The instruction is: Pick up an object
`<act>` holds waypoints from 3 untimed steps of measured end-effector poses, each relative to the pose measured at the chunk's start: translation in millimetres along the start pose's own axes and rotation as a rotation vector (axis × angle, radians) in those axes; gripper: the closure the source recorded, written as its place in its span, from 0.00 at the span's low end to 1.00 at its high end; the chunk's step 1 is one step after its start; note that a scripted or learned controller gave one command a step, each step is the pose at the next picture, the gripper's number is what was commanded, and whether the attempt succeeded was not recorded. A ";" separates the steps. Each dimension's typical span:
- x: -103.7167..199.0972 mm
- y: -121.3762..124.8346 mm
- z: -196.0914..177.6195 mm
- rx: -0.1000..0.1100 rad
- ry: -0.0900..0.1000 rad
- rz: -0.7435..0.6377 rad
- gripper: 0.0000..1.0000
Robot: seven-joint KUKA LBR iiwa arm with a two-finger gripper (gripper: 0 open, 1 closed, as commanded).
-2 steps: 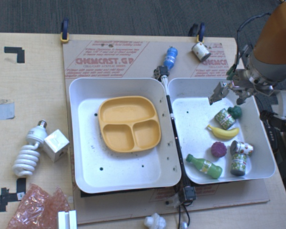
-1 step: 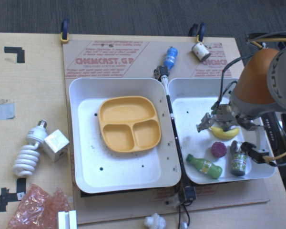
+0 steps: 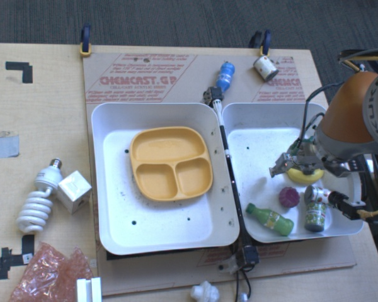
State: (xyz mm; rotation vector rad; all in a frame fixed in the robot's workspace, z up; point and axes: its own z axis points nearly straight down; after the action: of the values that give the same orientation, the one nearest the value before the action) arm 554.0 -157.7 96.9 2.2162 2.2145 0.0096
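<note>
Pale wooden bench (image 3: 25, 124) under a brown cardboard sheet (image 3: 145, 74) with red lettering, clamped at the far edge by two blue clamps. Dark carpet beyond. On the sheet, two shallow white bins side by side. Left bin (image 3: 110, 168): a yellow three-compartment tray (image 3: 171, 162), lying flat near the middle, slightly turned. Right bin (image 3: 252, 137): a yellow banana (image 3: 305, 175) toward the right side, a purple round object (image 3: 289, 197) just in front of it, a green bottle (image 3: 271, 219) lying on its side near the front wall, and a small jar with a green label (image 3: 315, 214) standing upright just right of the purple object. Grey arm with orange band (image 3: 353, 109) reaching in from the right over the right bin, gripper (image 3: 294, 164) low over the banana, apparently touching its upper side; whether the fingers are apart or closed around the fruit, cannot tell, wrist and cabling in the way. Beyond the bins on the cardboard: a blue bottle (image 3: 225, 75) lying tilted and a small cylindrical can (image 3: 265, 68). Left of the bins on bare bench: a white spiral light bulb (image 3: 39, 201), a white cube (image 3: 74, 189) touching it, crumpled reddish plastic wrap (image 3: 50, 272) at the front corner, and black tape marks (image 3: 20, 71).
</note>
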 end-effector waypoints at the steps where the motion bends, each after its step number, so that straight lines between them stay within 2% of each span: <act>1: -2.6 0.9 -10.7 -0.003 -0.004 0.003 1.00; 2: 48.4 -16.5 -135.0 0.008 0.000 -0.002 1.00; 3: 48.4 -16.6 -135.0 0.008 0.001 -0.001 0.00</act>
State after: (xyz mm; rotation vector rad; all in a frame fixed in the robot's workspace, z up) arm 536.0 -109.1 231.7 2.2192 2.2203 0.0011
